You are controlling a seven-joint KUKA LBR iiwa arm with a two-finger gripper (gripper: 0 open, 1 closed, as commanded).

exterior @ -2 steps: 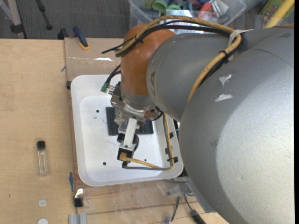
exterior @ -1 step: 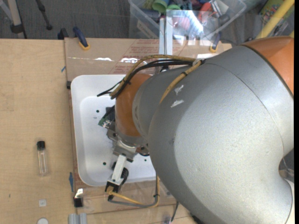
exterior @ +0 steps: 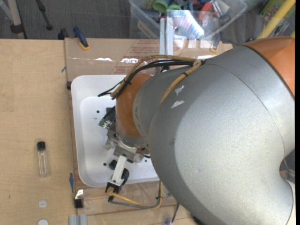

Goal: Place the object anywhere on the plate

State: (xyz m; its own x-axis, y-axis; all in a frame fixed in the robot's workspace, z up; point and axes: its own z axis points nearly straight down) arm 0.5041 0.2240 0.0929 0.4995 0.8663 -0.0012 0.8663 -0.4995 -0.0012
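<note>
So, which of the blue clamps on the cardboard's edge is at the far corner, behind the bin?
The blue clamp with an orange tip at the cardboard's far left corner. The other blue one is at the near left edge, beside the white bin.

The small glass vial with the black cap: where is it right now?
The vial lies on the wooden bench at the camera view's left, outside the white bin and apart from its left wall.

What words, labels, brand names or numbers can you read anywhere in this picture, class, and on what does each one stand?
None can be read for certain.
Cardboard sheet under the white bin: faint reddish print, too blurred to read.
Yellow item at top right: coloured markings, too small to read.
Small vial on the bench: no label visible.
</note>
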